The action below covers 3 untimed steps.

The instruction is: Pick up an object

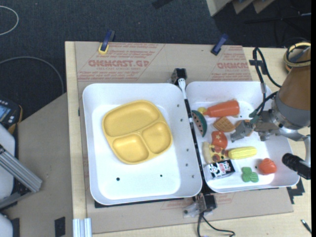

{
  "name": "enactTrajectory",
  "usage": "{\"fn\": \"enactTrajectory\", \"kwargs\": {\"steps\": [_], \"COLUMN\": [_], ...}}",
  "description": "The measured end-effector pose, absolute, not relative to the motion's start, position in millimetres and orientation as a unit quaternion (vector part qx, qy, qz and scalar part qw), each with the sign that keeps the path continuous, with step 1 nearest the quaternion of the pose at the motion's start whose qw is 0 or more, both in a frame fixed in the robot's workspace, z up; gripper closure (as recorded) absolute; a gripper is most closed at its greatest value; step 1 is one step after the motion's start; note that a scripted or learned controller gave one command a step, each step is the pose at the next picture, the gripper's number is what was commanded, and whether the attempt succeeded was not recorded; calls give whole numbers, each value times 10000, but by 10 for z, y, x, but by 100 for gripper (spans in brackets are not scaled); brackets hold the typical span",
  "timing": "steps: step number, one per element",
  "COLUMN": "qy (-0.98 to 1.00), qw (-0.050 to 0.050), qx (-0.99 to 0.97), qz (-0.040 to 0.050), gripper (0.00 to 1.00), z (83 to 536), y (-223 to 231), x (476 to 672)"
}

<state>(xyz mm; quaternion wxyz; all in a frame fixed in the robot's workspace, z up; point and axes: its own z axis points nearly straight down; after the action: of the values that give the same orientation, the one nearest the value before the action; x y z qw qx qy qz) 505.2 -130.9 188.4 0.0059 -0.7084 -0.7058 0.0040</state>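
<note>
Gripper (245, 129) low in the right bin (247, 89); can't tell its state, nothing seen held. Waffle piece (224, 124) just left of it, carrot (223, 108) beyond, corn (242, 153) below. Risk: toys packed close w/ little room, so it may nudge neighbours or close on nothing. Left bin (133, 186) holds a yellow plate (136, 131). Cardboard bench (148, 58), dark carpet (74, 9) around.

two white bins (94, 132) are seen on a tan surface (74, 73) printed with red lettering. a yellow divided plate (137, 131) is seen in the left bin. orange carrot (223, 108), red tomato (219, 140), yellow corn (242, 153), green-rinded watermelon slice (199, 122) and a black-and-white carton (220, 169) are seen in the right.
</note>
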Motion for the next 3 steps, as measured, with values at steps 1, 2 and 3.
{"fn": "enactTrajectory", "kwargs": {"steps": [1, 2, 3], "qy": [-7071, -7064, -7067], "qw": [4, 36, -78], "qx": [-7071, -7078, -7074], "qz": [1, 19, -27], "gripper": [0, 0, 0], "z": [1949, 1410, 957], "y": [-1306, -1400, -1425], "x": [5084, 5032, 5077]}}
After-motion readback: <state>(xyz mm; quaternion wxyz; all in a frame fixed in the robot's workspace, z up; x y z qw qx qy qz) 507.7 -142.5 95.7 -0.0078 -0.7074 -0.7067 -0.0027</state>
